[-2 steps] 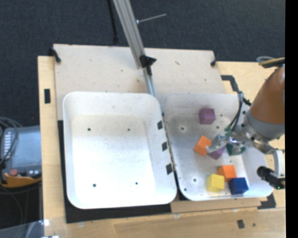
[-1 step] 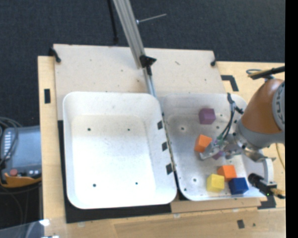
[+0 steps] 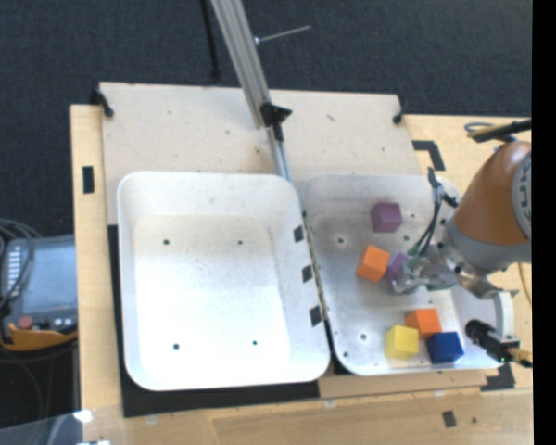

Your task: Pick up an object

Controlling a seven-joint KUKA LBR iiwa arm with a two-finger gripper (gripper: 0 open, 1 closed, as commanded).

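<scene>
**Gripper low in right bin, beside orange cube**

Near edge of right bin (image 3: 352, 202): yellow cube (image 3: 402, 341), blue cube (image 3: 445, 347), small orange block (image 3: 427, 320). Mid-bin: gripper (image 3: 404, 278); cannot tell its state. Orange cube (image 3: 373, 263) lies just left of it, toward the divide. Purple cube (image 3: 385, 216) sits farther back.

Two white bins sit on the counter (image 3: 88, 248): the left bin (image 3: 213, 276) and the right bin (image 3: 352, 248). The right bin holds six blocks: two orange, at (image 3: 373, 263) and (image 3: 427, 320); two purple, at (image 3: 385, 216) and (image 3: 398, 263); one yellow block (image 3: 402, 341); one blue block (image 3: 445, 348) at its five o'clock corner.
</scene>
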